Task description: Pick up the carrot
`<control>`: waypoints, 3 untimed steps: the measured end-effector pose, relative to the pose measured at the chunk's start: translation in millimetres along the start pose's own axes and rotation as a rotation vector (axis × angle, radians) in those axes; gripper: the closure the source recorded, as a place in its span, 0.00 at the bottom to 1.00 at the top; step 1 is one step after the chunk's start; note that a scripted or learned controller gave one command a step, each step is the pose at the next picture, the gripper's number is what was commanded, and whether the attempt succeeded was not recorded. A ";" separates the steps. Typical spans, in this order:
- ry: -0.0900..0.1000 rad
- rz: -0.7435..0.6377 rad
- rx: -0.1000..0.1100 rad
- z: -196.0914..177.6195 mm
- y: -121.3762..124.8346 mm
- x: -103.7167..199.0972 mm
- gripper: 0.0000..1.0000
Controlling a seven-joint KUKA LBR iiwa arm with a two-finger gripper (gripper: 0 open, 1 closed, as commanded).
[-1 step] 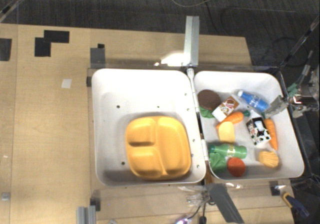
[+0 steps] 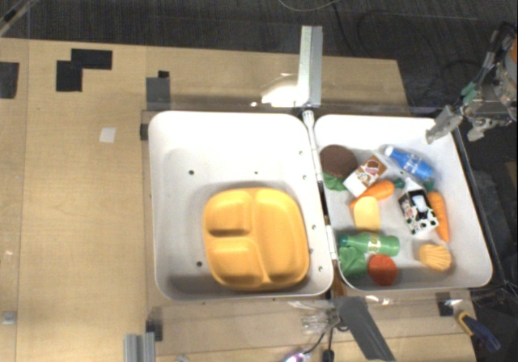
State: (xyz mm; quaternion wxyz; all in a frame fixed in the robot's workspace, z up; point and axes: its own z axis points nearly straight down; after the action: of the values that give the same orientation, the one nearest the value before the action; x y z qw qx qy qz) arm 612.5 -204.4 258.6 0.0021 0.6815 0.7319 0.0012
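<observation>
Finger state cannot be judged; gripper [image 2: 453, 123] sits at the right bin's [image 2: 477, 271] 1 o'clock corner, above the rim. Carrot [image 2: 439, 215] lies at 3 o'clock in that bin, touching a black-and-white toy [image 2: 417, 211]. Blue bottle [image 2: 409, 163] at 12 o'clock. Yellow tray [image 2: 255, 236] occupies the left bin [image 2: 174, 190].

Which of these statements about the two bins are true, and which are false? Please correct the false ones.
1. The yellow divided plate lies in the left bin. True.
2. The carrot lies on that plate. False: it lies in the right bin, near its right wall.
3. The gripper hangs at the right bin's upper right corner. True.
4. The blue bottle lies in the left bin. False: it lies in the right bin.
</observation>
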 end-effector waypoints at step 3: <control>0.010 -0.103 0.014 170.7 55.4 -1.8 0.00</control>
State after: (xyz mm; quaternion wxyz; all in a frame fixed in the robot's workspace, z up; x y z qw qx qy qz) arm 668.7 -202.4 88.2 -0.0060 0.6430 0.7659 -0.0007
